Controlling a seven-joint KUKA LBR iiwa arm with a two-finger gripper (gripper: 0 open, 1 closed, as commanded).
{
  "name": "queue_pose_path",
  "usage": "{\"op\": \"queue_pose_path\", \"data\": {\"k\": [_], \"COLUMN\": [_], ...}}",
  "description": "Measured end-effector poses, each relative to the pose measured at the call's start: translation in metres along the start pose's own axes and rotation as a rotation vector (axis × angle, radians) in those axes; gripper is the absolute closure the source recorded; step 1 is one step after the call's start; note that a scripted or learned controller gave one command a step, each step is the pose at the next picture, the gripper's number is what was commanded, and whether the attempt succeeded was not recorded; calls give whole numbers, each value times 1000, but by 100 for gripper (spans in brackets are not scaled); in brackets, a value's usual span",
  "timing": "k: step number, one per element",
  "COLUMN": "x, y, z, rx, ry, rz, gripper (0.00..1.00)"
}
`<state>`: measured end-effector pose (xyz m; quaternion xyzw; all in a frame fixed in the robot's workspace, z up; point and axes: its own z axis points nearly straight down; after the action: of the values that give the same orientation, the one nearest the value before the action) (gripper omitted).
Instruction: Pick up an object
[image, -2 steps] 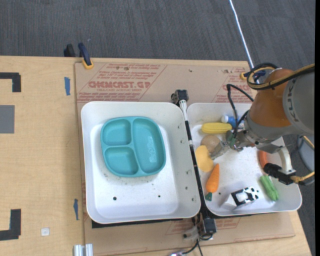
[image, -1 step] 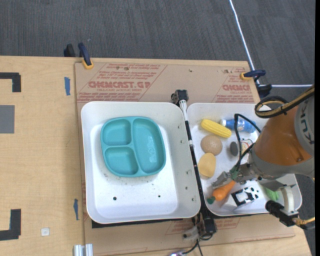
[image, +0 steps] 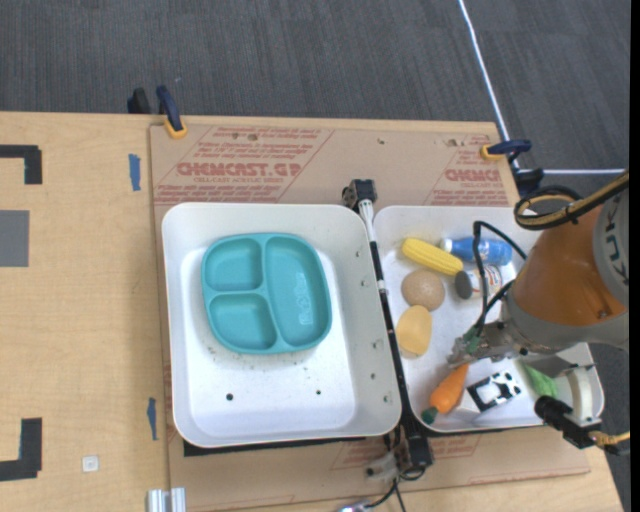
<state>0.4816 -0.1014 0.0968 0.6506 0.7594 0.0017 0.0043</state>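
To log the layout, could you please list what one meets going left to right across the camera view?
Teal three-compartment plastic plate → yellow toy corn cob → blue plastic bottle → grey arm's orange band.

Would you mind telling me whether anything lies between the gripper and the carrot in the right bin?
Nothing visible does. The gripper hangs just above and right of the carrot, with bare bin floor between them. The yellow piece lies to the left, the black-and-white item to the carrot's right; neither blocks.
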Motion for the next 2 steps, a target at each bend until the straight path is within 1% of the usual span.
{"op": "queue_pose_path", "data": {"k": [1, 2], "x": [46, 46], "y": [6, 6], "z": [-88, -88], "rx": [5, 5], "ry": [4, 4], "rz": [-333, -333], "gripper": [100, 0]}}
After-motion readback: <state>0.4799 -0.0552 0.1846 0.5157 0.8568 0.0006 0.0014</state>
